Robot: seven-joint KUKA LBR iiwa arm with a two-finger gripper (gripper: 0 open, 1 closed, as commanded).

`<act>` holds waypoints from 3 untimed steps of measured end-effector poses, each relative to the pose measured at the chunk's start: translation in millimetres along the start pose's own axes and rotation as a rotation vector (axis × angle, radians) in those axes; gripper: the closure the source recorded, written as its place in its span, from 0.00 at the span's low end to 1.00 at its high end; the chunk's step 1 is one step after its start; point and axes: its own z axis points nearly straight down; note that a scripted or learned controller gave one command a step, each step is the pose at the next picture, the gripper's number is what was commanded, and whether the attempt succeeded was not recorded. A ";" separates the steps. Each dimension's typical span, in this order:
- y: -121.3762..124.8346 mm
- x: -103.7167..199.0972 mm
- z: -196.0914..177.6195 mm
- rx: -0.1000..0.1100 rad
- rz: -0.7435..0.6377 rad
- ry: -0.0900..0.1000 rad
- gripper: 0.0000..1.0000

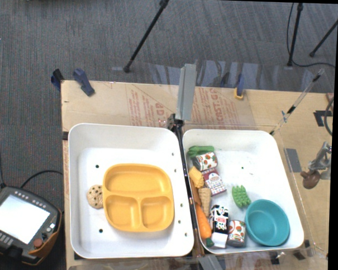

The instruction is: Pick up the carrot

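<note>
I can't tell the gripper's state, so I aim for the carrot (203,223) wedged along the right bin's (280,156) left wall, beside the milk carton (219,218), closing across its width.

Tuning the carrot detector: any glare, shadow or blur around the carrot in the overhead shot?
Camera view: even, soft light, no hard shadows; the carrot is reasonably sharp but small, wedged against the right bin's left wall among packed toys. The white bins run bright, near washed out. The yellow tray shows mild sheen only. Clear panels behind the bins add faint reflections.
</note>
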 end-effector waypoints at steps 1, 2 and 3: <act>28.5 18.5 89.1 -0.003 -0.316 0.001 1.00; 28.1 19.2 3.6 0.004 -0.554 0.001 1.00; 30.7 19.3 92.2 -0.005 -0.821 -0.002 1.00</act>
